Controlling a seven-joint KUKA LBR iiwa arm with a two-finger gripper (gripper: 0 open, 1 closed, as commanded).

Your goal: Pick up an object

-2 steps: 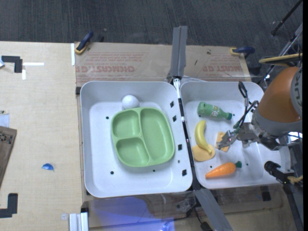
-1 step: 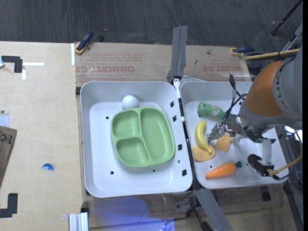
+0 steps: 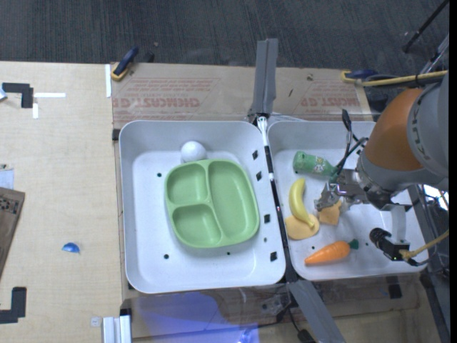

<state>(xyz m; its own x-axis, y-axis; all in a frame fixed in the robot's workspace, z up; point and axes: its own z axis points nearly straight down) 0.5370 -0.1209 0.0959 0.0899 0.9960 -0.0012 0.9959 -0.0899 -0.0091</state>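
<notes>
Right, your gripper [image 3: 333, 197] sits low in the right bin [image 3: 357, 261] over a small tan piece [image 3: 329, 214] — grip state I cannot tell. Probably light, stiff plastic, slippery — pinch its flat sides; banana [image 3: 297, 197] at nine o'clock.

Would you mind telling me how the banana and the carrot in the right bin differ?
The banana is yellow; the carrot is orange with a small green tip. The banana is curved and lies roughly along the bin's depth near its left wall, while the carrot is straight, tapered, and lies crosswise nearer the front edge. Both rest loose on the floor of the right bin.
</notes>
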